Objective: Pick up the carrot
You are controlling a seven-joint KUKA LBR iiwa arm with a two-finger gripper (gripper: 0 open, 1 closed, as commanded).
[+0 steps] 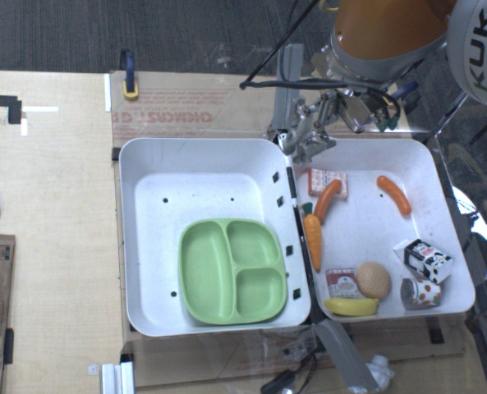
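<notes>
The carrot is orange with a green top and lies lengthwise along the left wall of the right bin. My gripper hangs above the back left corner of that bin, well behind the carrot and apart from it. Its fingers look open, with nothing between them. The grey arm with its orange band reaches in from the upper right.
The right bin also holds two sausages, a small red packet, a banana, a bread roll, a red box and two small cartons. A green divided plate lies in the left bin.
</notes>
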